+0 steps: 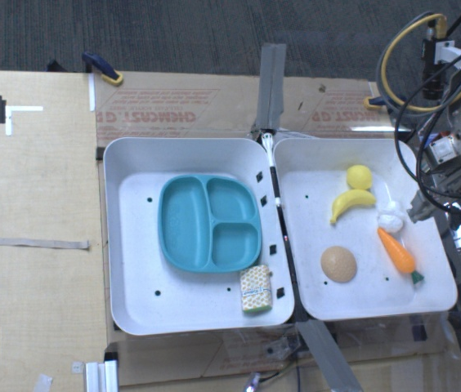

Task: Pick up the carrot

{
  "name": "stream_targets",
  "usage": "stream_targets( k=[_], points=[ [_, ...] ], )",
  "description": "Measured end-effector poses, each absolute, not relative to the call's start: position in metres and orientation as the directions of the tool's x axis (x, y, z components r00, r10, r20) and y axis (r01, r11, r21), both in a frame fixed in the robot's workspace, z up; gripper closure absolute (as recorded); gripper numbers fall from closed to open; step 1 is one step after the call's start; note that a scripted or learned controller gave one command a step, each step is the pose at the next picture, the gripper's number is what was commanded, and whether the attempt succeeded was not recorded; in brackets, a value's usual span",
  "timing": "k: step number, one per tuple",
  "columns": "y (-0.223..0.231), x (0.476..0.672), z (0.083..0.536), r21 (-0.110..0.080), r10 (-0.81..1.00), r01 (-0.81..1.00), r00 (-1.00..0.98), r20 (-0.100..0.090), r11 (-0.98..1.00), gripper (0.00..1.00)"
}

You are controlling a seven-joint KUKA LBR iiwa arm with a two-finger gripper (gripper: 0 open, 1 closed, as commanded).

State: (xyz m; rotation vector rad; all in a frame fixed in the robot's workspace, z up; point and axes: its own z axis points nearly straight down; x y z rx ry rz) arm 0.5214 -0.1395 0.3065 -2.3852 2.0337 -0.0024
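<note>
The orange carrot [397,252] with a green stem end lies in the right bin [312,300], near that bin's right wall, pointing from upper left to lower right. My gripper [419,209] hangs at the right edge of the same bin, just above and to the right of the carrot's thin end. It is apart from the carrot. Cables and the wrist hide most of it.
The right bin also holds a yellow banana [351,202], a lemon [360,175], a brown egg-like ball [339,264] and a small white object [390,220] next to the carrot's tip. In the left bin [132,300] lie a teal divided plate [210,222] and a sponge [256,288].
</note>
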Motion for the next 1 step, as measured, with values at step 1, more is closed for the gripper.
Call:
stream_targets(
  k=[1],
  points=[
    [-0.1316, 0.5031, 0.1568, 0.001, -0.981, -0.981, 0.192, -0.004, -0.192, 1.00]
  ],
)
